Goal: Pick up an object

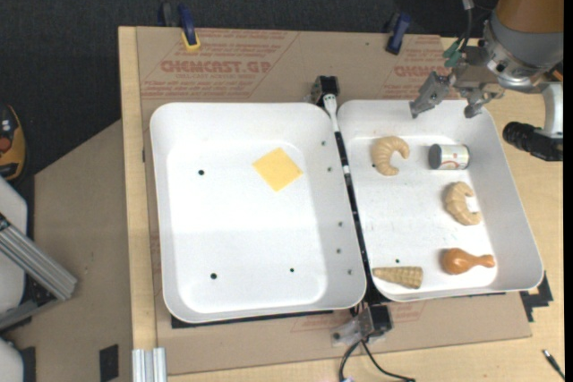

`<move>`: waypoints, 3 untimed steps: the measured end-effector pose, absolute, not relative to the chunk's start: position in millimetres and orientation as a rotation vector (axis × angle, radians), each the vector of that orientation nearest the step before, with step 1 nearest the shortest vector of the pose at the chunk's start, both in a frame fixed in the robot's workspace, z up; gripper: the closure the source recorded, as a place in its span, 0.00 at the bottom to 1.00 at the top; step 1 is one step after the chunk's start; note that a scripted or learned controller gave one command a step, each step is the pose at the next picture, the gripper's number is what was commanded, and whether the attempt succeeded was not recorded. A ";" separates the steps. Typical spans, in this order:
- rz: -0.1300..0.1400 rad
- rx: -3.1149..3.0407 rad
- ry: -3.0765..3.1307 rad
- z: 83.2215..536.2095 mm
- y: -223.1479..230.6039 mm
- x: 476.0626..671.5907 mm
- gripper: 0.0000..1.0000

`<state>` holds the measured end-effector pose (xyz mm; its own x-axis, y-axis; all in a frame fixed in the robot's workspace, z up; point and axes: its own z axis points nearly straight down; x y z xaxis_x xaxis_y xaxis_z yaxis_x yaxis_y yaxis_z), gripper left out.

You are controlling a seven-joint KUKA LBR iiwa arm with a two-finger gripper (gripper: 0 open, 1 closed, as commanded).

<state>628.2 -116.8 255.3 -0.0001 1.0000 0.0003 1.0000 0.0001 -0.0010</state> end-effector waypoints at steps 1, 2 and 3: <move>0.006 -2.214 -2.218 75.3 -103.9 664.3 0.00; -0.003 -2.223 -2.225 96.3 -105.3 667.5 1.00; -0.021 -2.217 -2.240 242.3 -15.8 669.3 1.00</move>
<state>669.3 -15.8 242.3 -0.0100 0.9999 0.0021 0.9998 0.0100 0.0165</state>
